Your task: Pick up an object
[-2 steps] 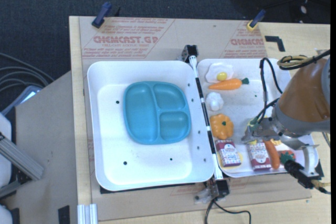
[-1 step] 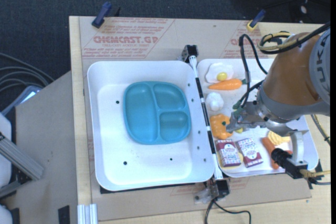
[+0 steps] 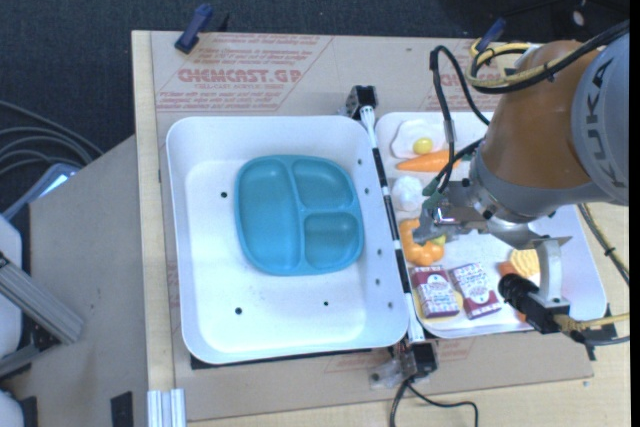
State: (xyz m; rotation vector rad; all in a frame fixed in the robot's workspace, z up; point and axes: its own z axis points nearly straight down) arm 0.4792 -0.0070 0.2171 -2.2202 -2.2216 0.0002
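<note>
The right bin (image 3: 596,287) holds several small toy foods. An orange carrot (image 3: 430,161) lies beside a fried egg (image 3: 421,147) at the back, with a white piece (image 3: 407,190) just in front. An orange fruit (image 3: 424,251) sits by the bin's left wall. Two red-and-white packets (image 3: 436,294) (image 3: 476,287) lie at the front, and a yellow-orange slice (image 3: 524,264) is to their right. My gripper (image 3: 437,219) hangs low over the left part of this bin, right above the orange fruit, and the wrist hides its fingertips.
The left bin (image 3: 205,290) contains a blue divided plate (image 3: 298,213). Black clamps (image 3: 361,99) (image 3: 418,356) stand at the two ends of the wall between the bins. A dark cable (image 3: 450,80) loops over the arm. The bench carries printed cardboard (image 3: 240,70) at the back.
</note>
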